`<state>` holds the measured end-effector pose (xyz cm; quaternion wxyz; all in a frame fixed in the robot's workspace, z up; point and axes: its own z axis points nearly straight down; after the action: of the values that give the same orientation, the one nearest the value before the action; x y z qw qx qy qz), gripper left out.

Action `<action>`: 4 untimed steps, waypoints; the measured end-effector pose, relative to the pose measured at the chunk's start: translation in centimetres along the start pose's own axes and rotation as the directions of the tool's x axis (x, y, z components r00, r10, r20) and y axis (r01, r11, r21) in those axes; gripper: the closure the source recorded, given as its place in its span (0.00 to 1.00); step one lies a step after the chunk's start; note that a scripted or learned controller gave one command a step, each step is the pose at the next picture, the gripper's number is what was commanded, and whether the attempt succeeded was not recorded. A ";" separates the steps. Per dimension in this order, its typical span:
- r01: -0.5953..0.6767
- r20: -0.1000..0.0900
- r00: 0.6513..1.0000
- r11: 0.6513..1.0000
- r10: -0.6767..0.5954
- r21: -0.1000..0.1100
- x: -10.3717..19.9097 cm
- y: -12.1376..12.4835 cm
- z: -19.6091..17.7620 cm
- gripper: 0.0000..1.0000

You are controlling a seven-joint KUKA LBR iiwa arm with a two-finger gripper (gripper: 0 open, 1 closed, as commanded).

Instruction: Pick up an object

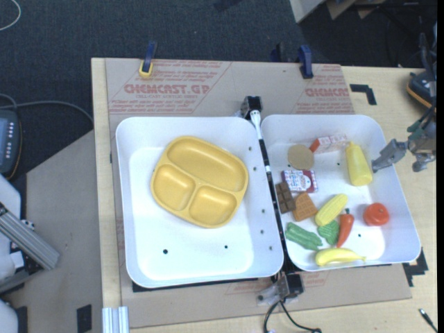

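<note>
Objects for picking lie in the right shallow white bin [399, 207]: a yellow plastic squeeze bottle [358, 164], an orange-red toy tomato [376, 214], a yellow toy corn cob [331, 209], a yellow toy banana [338, 257], a green toy pea pod [303, 236], an orange toy carrot [344, 229], a round tan cookie [301, 157], a brown waffle-like square [303, 205], a dark chocolate bar [284, 194], and two small packets. One red-and-white packet [300, 181] sits near the bin's middle and another red-and-white packet [330, 142] lies by the far wall; their print is too small to read. The left shallow white bin [132, 186] holds a yellow three-compartment plastic tray [200, 180]. Brown protective paper [173, 85] covers the tabletop, printed in red with "CHEMCAST GP", repeated behind both bins. Blue clamps [305, 60] pin its far edge. The grey tool [388, 157] hangs at the right bin's right rim, just beside the squeeze bottle and apart from it; I cannot tell how wide it stands, and nothing shows within it.
</note>
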<state>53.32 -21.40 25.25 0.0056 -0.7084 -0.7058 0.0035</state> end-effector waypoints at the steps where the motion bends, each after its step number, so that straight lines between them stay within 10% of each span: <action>1: 0.004 0.003 1.000 1.000 -0.004 -0.013 0.1 0.2 -0.7 0.00; 4: 0.004 0.000 1.000 1.000 -0.004 -0.009 1.9 -0.9 13.8 0.00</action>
<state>52.21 -19.49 11.42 0.0024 -0.7071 -0.7071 0.0005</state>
